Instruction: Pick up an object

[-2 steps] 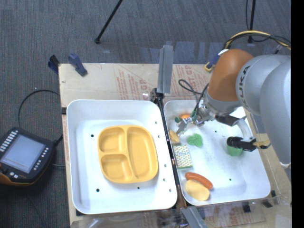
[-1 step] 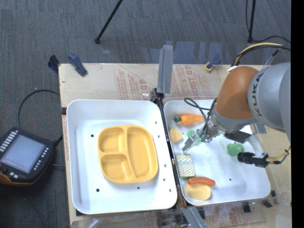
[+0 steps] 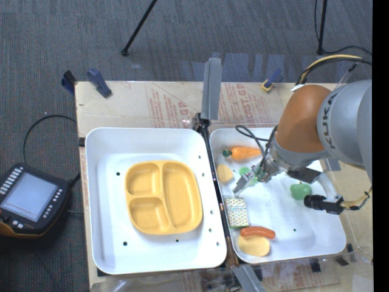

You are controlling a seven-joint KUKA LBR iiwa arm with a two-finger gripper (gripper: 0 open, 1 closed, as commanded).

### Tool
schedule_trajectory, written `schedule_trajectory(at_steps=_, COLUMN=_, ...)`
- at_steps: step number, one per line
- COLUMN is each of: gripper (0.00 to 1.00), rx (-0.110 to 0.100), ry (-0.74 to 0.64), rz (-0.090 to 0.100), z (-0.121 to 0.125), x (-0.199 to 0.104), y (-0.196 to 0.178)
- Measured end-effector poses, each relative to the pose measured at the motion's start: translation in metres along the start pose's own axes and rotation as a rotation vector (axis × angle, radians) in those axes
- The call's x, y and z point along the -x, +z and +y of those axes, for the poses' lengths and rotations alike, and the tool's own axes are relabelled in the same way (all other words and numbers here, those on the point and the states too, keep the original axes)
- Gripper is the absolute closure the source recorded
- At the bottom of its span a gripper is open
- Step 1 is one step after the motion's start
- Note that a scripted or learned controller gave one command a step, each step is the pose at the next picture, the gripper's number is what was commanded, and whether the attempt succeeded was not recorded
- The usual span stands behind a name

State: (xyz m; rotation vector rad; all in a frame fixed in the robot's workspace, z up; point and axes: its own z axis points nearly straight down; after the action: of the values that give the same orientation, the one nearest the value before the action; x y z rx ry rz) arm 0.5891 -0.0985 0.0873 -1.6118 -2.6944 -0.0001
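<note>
Across the bench, two white bins sit side by side, food toys in the right one.

Left bin [image 3: 103,157] holds a yellow divided tray [image 3: 163,196]. Right bin [image 3: 328,239] holds a carrot [image 3: 244,153], a pale round piece [image 3: 225,173], a patterned block [image 3: 236,212], a sausage [image 3: 257,232], a yellow piece [image 3: 254,246] and a green piece [image 3: 299,191]; its middle floor lies open. Near the dividing edge, the gripper [image 3: 244,182] hangs low beside the round piece; whether its fingers are apart I cannot tell.

Left shallow white bin [image 3: 103,163]: yellow three-compartment plastic tray [image 3: 163,197] inside. Right shallow white bin [image 3: 322,236]: orange toy carrot [image 3: 245,153] behind, red toy sausage [image 3: 257,232] in front.
</note>
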Motion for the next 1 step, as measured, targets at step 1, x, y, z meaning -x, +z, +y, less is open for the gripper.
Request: schedule_trajectory(at_steps=1, gripper=0.00, rx=0.001, ry=0.218, rz=-0.001, z=0.0482, x=0.0267, y=-0.0003)
